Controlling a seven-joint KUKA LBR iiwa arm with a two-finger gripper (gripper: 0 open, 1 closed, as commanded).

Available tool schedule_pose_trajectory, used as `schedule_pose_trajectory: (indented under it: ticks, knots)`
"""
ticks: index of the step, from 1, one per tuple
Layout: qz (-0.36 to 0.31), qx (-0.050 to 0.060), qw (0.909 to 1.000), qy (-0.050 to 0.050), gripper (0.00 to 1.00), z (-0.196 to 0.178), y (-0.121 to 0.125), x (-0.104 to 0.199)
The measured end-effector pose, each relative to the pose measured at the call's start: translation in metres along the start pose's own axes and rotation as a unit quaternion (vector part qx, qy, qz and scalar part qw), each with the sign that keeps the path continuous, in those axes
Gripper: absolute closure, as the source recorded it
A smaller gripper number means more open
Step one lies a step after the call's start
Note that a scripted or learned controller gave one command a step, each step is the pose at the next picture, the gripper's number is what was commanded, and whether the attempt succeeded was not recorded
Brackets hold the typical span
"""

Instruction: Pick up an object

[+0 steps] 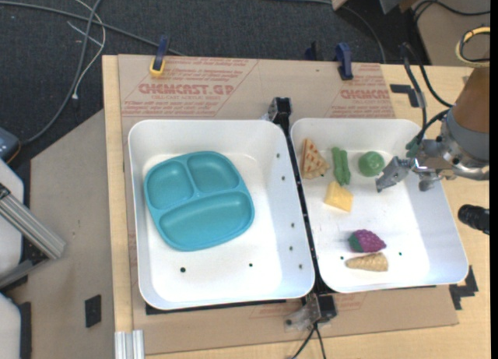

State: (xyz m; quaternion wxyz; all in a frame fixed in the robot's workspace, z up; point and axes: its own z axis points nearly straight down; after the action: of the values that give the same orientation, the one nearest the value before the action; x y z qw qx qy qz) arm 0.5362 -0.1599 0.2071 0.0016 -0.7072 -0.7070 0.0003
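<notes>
Gripper [407, 174]: fingers spread, holding nothing, near right bin [436, 268] upper-right rim. Round green ball [371, 163] just left; bare white floor below. Yellow wedge [338, 196] lower left.

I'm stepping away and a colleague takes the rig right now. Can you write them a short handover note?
Gripper: open, holding nothing, over the upper right part of the right bin.
Right bin, from the top: waffle slice, green pod, round green piece just left of the gripper; below them cheese wedge; near the front purple grapes and cone-shaped piece.
Left bin: teal divided plate.
Done: nothing picked up yet.
Left: close on one item, probably the round green piece as the nearest, and lift it.
</notes>
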Motion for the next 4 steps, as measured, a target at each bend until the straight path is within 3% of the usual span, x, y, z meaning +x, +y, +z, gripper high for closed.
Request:
schedule_pose_trajectory:
  ticks: [2,3,4]
  knots:
    - [0.000,0.001,1.0000,0.000,0.00,0.083,0.005,0.005]
    - [0.000,-0.001,1.0000,0.000,1.00,0.071,0.006,0.005]
    - [-0.001,-0.003,1.0000,-0.002,1.00,0.008,0.010,0.007]
